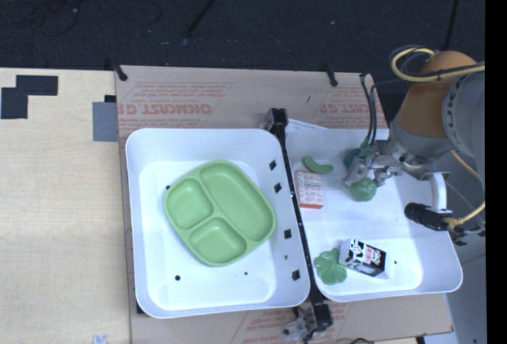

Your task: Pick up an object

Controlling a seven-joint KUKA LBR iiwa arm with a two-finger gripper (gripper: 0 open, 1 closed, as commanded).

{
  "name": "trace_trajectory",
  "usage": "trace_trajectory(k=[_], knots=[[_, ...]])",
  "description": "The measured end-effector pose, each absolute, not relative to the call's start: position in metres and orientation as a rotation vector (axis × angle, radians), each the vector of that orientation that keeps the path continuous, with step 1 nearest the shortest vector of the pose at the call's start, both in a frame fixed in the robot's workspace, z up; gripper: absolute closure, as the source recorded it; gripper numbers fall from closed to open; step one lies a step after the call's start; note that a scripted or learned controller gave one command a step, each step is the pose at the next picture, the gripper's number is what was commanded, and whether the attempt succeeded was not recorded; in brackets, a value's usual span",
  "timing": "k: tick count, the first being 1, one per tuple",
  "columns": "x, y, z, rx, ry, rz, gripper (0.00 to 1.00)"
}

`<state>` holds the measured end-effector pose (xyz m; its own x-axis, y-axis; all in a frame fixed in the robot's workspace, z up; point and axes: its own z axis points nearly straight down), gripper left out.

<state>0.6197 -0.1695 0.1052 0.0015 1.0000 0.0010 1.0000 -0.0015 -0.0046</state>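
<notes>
Grey KUKA iiwa arm (467, 116) with a broad orange band (432, 105) above the wrist, rounded and smooth. Yellow cable (408, 59) looped over the top of the orange section; a thinner dark cable running up along the wrist. Metallic, silvery gripper (363, 168) assembly below the band, with small teal-green parts at its tip. White bracket (437, 190) and black cylindrical fitting (428, 215) on the near side, another yellow cable curving beside it. Fingers too small to make out clearly.

Robot lab, bench (55, 200), white bins (150, 255), cables (71, 1)
</notes>
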Motion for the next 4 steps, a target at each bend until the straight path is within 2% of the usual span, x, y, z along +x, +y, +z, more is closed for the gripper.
trace_trajectory(k=[3, 4], knots=[[0.619, -0.169, 0.242, -2.222, -2.225, -0.002, 1.00], [0.604, -0.120, 0.229, -2.216, -2.221, 0.004, 1.00]])
